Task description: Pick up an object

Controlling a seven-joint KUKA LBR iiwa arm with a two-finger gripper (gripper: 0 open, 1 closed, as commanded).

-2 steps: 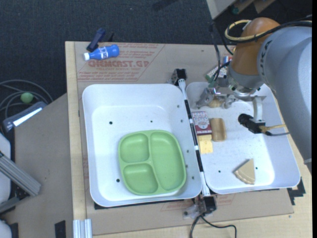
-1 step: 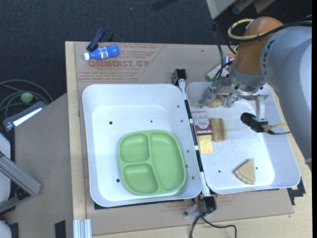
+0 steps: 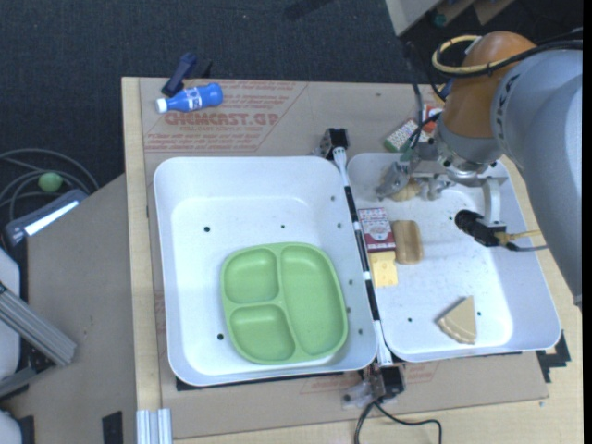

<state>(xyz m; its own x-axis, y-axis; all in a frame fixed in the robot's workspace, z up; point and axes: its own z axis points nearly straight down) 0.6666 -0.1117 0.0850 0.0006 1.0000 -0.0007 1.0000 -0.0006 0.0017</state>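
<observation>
My gripper (image 3: 412, 183) is down at the far end of the right bin (image 3: 518, 326), close to its back wall. A small tan piece (image 3: 398, 192) shows right at the gripper's left side; whether it is held is unclear. Nearer the camera in that bin lie a red and white small box (image 3: 375, 228), a tan block (image 3: 407, 242), a yellow square (image 3: 384, 273) and a tan wedge (image 3: 459, 320). The box, block and square sit together along the bin's left wall, a little in front of the gripper.
The left bin (image 3: 185, 202) holds a green divided plate (image 3: 282, 302) at its front. A blue and white bottle (image 3: 190, 98) lies on the bench behind the left bin. The grey arm with its orange band (image 3: 481, 81) reaches in from the upper right.
</observation>
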